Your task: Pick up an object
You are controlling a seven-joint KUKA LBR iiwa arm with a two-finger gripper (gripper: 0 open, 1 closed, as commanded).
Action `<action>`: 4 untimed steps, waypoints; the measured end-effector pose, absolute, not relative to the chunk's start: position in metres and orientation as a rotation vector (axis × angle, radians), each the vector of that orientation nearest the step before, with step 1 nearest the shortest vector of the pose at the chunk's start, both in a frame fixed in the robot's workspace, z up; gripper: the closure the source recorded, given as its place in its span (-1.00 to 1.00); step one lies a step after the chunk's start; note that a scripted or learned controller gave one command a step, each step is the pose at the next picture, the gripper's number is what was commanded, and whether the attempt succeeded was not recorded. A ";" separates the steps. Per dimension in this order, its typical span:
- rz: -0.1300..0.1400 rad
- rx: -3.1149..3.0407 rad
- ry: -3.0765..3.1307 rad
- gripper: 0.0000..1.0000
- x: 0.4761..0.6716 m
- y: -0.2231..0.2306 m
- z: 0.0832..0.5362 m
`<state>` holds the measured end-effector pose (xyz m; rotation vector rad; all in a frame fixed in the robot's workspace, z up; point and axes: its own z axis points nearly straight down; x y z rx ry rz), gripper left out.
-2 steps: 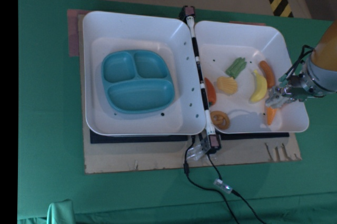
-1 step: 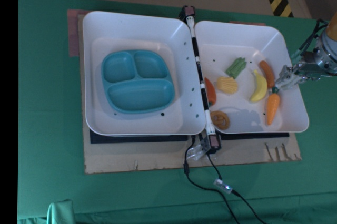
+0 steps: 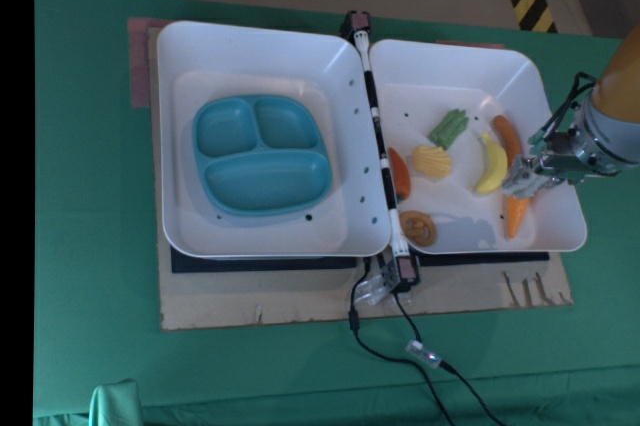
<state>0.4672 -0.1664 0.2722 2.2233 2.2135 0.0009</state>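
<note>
- Nothing is lifted yet, by my reading: every toy food item lies on the floor of the right bin (image 3: 545, 94), so the pick is not done.
- Six pieces lie in that bin: a yellow banana (image 3: 490, 165), a reddish sausage (image 3: 507, 138) just beside it, a green bundle like asparagus (image 3: 449, 126), a yellow ridged shell-like piece (image 3: 432, 161), a red-orange piece (image 3: 400, 174) against the centre divider, and a brown cookie-like round (image 3: 418, 228) near the front.
- An orange carrot (image 3: 514, 214) lies at the right side of the bin, directly under the gripper (image 3: 527, 180); it looks like the likely target.
- The gripper sits low over the carrot's upper end, close beside the banana's lower tip. Whether it is spread or closed I cannot tell, and nothing is seen clamped in it.
- The arm (image 3: 612, 119) reaches in from the right, over the bin's right rim, with the wrist angled down and leftward toward the bin floor.
- The left bin (image 3: 175, 54) holds a teal divided plate (image 3: 262, 154), well apart from the gripper.
- Left to do: close on an item and raise it clear of the bin.
</note>
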 end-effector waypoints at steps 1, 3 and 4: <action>0.002 2.222 2.213 1.00 0.469 -0.171 0.333; 0.002 2.222 2.213 1.00 0.467 -0.187 0.315; 0.001 2.223 2.215 1.00 0.467 -0.173 0.296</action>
